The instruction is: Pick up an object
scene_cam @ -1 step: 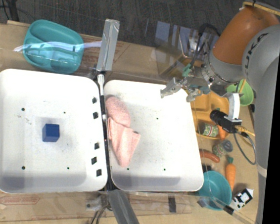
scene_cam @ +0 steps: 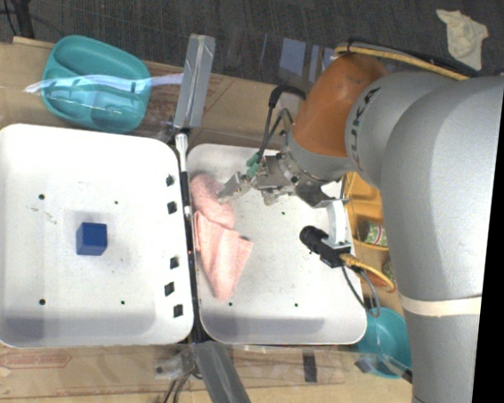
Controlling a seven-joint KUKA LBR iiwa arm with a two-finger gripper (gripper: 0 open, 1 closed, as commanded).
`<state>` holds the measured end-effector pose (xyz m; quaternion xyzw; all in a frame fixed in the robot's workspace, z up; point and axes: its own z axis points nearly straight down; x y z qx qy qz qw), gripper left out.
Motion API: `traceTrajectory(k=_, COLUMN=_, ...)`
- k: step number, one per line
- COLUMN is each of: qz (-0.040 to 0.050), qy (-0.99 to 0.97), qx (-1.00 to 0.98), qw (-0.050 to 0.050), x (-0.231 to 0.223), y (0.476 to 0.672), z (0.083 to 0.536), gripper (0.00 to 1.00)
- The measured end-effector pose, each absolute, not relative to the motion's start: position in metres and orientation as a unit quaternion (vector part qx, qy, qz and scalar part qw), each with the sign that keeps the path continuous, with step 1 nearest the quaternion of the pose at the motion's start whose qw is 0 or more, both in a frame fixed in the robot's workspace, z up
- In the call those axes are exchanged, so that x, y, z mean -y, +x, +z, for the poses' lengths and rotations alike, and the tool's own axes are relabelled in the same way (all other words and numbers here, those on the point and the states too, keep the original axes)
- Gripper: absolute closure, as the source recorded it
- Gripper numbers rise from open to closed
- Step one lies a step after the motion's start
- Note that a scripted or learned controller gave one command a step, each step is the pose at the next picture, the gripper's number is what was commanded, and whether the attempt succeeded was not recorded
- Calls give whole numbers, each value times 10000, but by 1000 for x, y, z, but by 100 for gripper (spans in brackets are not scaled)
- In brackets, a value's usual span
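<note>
Pink cloth [scene_cam: 218, 242] lies crumpled along the right bin's [scene_cam: 311, 323] left wall. End effector [scene_cam: 234, 185] sits at its upper end; finger state indiscernible, apparently touching fabric. Risk: pinching a loose fold that slips free on lifting.

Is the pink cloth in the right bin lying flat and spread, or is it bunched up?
Bunched up. The pink cloth lies crumpled in folds along the left wall of the right bin, its upper end beside the pincer.

Around the blue cube [scene_cam: 92, 238] the left bin [scene_cam: 22, 172] lies open, while the pink cloth [scene_cam: 219, 242] crowds my right bin's [scene_cam: 311, 323] left wall.
</note>
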<state>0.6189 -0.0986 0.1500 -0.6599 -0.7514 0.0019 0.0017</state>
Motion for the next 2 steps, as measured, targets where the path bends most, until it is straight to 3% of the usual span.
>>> traceTrajectory(k=1, qz=-18, qy=-6409, qx=7677, qw=-24, x=129, y=568, z=96, gripper=0)
traceTrajectory(k=2, qz=-14, qy=-6297, qx=7768, qw=-50, x=101, y=514, z=96, gripper=0)
